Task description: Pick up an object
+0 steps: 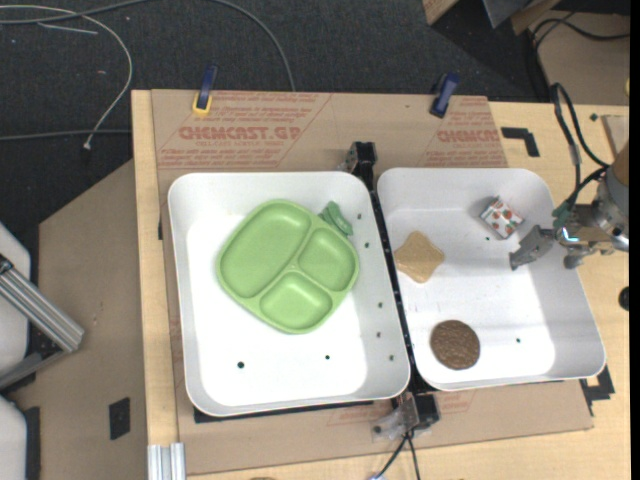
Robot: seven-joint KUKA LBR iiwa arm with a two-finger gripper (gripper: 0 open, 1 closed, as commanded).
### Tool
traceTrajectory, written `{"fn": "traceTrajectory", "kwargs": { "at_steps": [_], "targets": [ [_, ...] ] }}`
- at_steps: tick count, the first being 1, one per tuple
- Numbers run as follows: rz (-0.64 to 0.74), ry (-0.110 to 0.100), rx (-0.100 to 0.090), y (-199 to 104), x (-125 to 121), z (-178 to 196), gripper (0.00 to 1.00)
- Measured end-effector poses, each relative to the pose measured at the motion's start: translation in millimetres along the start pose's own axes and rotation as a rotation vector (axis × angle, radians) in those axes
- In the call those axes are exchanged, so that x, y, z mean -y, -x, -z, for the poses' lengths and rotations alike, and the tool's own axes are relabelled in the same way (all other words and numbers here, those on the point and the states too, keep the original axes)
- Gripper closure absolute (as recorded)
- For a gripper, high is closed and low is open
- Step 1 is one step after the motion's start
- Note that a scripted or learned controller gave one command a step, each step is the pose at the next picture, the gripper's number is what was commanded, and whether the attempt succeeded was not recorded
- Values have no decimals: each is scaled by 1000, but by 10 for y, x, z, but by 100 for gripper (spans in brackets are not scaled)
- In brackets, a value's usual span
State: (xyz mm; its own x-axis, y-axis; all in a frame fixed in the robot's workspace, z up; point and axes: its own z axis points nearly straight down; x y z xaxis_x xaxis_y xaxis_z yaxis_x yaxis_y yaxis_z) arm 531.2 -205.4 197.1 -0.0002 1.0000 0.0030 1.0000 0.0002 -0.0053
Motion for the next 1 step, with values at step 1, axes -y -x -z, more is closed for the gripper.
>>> {"fn": "traceTrajectory", "kwargs": {
  "at_steps": [1],
  "targets": [
    [1, 0, 0, -82, -37, -470, 0]
  ]
}}
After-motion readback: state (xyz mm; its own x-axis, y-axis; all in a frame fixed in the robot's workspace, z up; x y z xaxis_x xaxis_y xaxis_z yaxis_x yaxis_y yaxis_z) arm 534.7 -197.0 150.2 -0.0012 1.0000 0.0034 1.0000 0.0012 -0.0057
